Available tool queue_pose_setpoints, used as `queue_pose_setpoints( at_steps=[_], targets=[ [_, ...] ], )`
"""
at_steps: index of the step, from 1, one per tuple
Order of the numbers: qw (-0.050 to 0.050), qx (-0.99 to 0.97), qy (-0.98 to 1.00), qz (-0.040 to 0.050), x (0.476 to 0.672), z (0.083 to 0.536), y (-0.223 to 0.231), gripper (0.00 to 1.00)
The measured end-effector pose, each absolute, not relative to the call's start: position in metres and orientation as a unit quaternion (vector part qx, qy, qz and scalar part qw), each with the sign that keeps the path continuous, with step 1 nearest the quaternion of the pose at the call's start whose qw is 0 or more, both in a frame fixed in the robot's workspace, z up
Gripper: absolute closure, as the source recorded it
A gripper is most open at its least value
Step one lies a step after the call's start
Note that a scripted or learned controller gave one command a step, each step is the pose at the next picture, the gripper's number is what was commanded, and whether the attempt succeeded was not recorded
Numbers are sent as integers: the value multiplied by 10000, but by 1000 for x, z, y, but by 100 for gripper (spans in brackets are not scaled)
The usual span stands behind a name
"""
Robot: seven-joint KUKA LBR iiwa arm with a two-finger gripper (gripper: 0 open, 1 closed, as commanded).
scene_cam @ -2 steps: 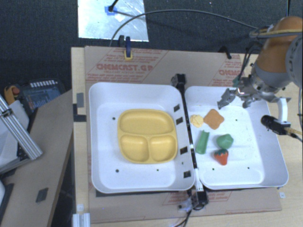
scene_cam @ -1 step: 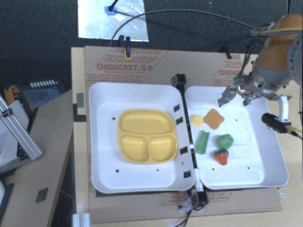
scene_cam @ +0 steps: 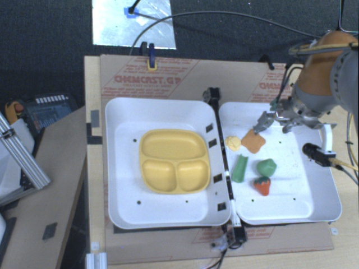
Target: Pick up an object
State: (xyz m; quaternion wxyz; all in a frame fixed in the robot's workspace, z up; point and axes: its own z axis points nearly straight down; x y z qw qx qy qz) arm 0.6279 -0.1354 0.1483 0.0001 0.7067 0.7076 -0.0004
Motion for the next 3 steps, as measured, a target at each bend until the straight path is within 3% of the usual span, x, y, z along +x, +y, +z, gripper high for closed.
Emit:
queue_pose_setpoints(
  at_steps=[1, 2, 3],
  targets=[
    [-2, 7068, 7074, -5, 635, 98, -143, 0],
    [11, 7067, 7075, 4, 636, 85, -143, 0],
    [29, 7065, 7077, 26, 638, 98, -142, 100]
  ],
)
